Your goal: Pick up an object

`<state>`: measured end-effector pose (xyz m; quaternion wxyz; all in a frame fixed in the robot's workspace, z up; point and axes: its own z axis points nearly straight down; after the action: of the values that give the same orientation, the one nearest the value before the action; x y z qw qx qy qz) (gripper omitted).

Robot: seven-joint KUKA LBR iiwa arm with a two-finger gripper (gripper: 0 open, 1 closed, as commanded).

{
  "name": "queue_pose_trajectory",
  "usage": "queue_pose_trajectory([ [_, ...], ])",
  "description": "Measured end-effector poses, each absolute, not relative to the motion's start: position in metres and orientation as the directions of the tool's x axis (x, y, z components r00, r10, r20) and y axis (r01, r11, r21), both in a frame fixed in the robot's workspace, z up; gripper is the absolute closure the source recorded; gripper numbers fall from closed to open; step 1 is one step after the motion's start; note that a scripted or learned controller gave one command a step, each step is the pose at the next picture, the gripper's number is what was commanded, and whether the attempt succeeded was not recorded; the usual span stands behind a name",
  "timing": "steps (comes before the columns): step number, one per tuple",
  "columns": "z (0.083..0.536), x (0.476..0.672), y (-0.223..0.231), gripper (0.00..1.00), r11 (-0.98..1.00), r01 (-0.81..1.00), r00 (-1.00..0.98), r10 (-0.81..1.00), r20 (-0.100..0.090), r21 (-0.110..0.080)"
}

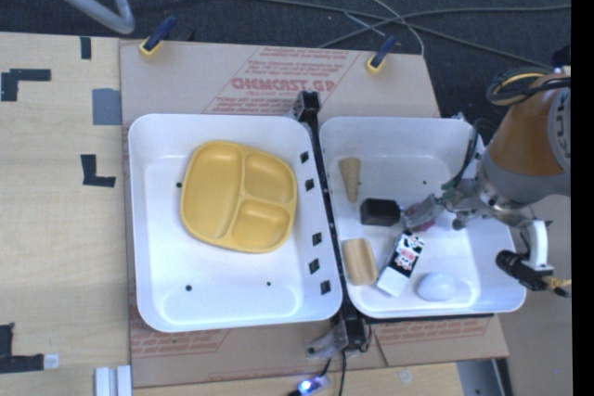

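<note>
Jaws cannot be made out clearly: the gripper (419, 216) is a small grey-purple blur low in the right bin (390, 133), and whether it is released or clenched I cannot tell. It sits between a black block (379, 211) just to its left and a black-and-white carton (402, 262) just below it, with nothing visibly caught in it. A pale rounded object (436, 287) lies near the bin's front wall, a tan block (358, 261) and a tan cone (350, 177) lie along the divider side, and the arm (524, 148) reaches in from the right. The left bin (148, 199) bears a yellow divided tray (238, 196). My reading is that the approach is in hand, no pick made; next it calls for settling squarely over one item, likely the black block or carton, and closing on it.
</note>
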<state>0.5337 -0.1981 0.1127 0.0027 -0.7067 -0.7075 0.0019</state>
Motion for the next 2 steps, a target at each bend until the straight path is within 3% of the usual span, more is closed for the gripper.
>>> queue_pose_trajectory([
  [1,0.126,0.535,-0.198,1.00,0.002,1.000,-0.002,1.000,0.000,-0.002],
  [2,0.173,0.537,-0.207,1.00,0.000,1.000,0.000,1.000,-0.001,0.002],
])
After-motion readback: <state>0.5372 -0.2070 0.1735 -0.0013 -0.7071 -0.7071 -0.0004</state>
